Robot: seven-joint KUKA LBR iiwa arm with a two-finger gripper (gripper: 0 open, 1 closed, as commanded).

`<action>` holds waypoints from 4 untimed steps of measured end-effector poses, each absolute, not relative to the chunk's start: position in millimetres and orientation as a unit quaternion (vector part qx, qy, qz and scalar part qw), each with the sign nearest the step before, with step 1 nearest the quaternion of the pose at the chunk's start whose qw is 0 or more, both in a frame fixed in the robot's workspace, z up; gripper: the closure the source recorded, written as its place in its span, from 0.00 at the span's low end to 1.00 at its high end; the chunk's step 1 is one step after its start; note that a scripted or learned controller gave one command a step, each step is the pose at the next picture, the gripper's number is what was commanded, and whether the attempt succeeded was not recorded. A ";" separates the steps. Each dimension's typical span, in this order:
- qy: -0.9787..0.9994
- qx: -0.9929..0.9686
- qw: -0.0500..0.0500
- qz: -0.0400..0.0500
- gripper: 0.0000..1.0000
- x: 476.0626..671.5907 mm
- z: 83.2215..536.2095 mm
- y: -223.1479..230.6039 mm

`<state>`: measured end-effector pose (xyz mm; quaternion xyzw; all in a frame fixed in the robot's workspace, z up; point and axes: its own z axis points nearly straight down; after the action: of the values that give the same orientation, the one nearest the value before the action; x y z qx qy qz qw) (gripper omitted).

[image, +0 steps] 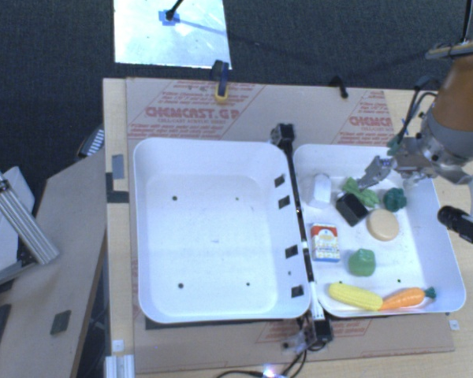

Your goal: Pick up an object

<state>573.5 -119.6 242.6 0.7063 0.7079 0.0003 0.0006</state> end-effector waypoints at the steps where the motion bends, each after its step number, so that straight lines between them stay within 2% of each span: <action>1: 0.705 0.710 -0.003 -0.003 0.00 547.3 102.1 -203.3; 2: 0.710 0.704 0.003 0.002 0.00 622.9 84.8 -170.6; 3: 0.709 0.705 0.002 0.002 1.00 620.8 95.5 -171.8; 4: 0.709 0.705 0.000 0.000 1.00 613.2 84.2 -134.2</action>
<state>613.2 -134.2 84.2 0.7048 0.7094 0.0004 0.0003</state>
